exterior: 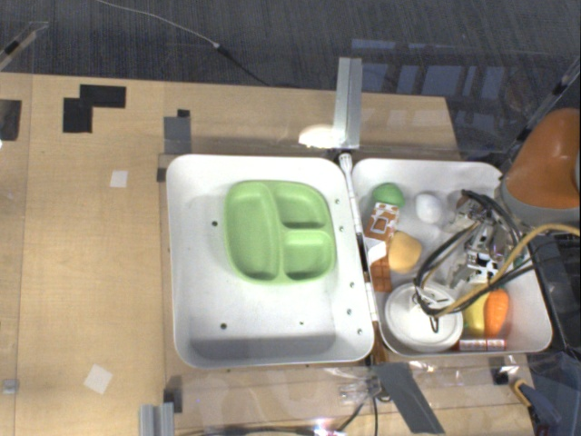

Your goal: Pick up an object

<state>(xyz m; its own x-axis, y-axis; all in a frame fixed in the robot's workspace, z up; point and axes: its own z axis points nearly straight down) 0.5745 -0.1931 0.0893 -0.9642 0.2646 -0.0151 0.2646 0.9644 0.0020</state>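
The arm is down in the right bin, going for something to grab

The right bin (536, 330) holds a white bowl (408, 327), a carrot (496, 312) and a green ball (388, 193); the gripper (472, 266) hangs low beside the carrot, and I cannot tell if it grips anything, so next it must close and lift

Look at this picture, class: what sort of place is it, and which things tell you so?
Probably a robotics lab or test bench, not a kitchen. A robot arm with a cabled gripper reaches into a white bin of toy food, a green divided plate lies in the other bin, and the wooden bench bears black markers.
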